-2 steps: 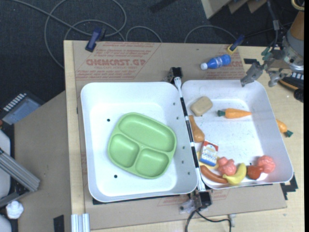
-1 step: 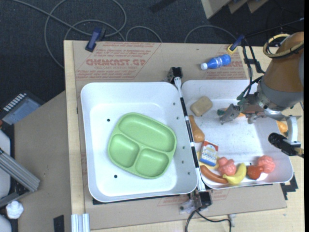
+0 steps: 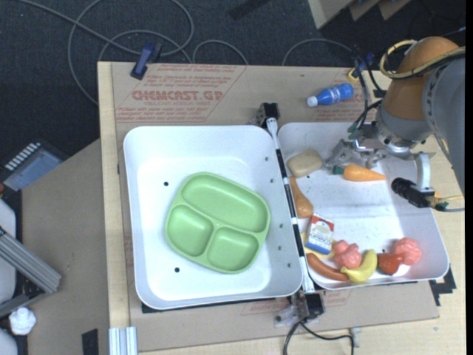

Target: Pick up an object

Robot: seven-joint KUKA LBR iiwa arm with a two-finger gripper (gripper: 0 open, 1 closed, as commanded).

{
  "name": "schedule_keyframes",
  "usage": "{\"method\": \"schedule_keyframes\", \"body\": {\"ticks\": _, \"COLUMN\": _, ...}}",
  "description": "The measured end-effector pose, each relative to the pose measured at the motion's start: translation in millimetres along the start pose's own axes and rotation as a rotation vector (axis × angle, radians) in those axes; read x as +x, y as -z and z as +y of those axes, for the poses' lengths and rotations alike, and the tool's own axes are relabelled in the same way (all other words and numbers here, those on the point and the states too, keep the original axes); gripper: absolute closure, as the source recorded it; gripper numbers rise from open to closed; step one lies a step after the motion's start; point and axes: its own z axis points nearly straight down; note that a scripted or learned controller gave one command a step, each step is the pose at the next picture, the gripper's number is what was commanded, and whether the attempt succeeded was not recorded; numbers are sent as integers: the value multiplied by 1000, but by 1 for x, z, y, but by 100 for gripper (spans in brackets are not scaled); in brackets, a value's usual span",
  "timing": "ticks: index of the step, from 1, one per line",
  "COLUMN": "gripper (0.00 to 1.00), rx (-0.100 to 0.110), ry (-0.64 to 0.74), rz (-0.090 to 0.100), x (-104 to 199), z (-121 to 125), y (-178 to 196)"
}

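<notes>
The pincer (image 3: 355,154) hangs low over the right bin's (image 3: 425,231) far end, its opening impossible to judge. Just beside it lies the orange carrot (image 3: 363,173), probably light, stiff, slick plastic, best gripped across its thick middle. A green plate (image 3: 216,222) occupies the left bin (image 3: 140,198).

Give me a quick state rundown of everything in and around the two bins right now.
Gripper: low in the right bin's far end, fingers unclear.
Carrot: lying flat, just beside the gripper.
Green divided plate: upright in the left bin.
Bread roll: lying by the right bin's left wall.
Small carton: lying flat.
Banana: piled with other toy food at the near end.
Blue bottle: on its side on the bench.
</notes>
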Motion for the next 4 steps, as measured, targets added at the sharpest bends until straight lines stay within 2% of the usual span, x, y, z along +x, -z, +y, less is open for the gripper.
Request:
{"method": "schedule_keyframes", "body": {"ticks": 1, "gripper": 0, "rx": -1, "ry": -1, "rz": -1, "x": -30, "z": -38, "y": 2}}
{"method": "schedule_keyframes", "body": {"ticks": 2, "gripper": 0, "rx": -1, "ry": -1, "rz": 0, "x": -22, "z": -69, "y": 1}}
{"method": "schedule_keyframes", "body": {"ticks": 3, "gripper": 100, "rx": -3, "ry": -2, "rz": -1, "x": -22, "z": -69, "y": 12}}
{"method": "schedule_keyframes", "body": {"ticks": 4, "gripper": 100, "rx": -1, "ry": 1, "rz": 1, "x": 39, "z": -74, "y": 1}}
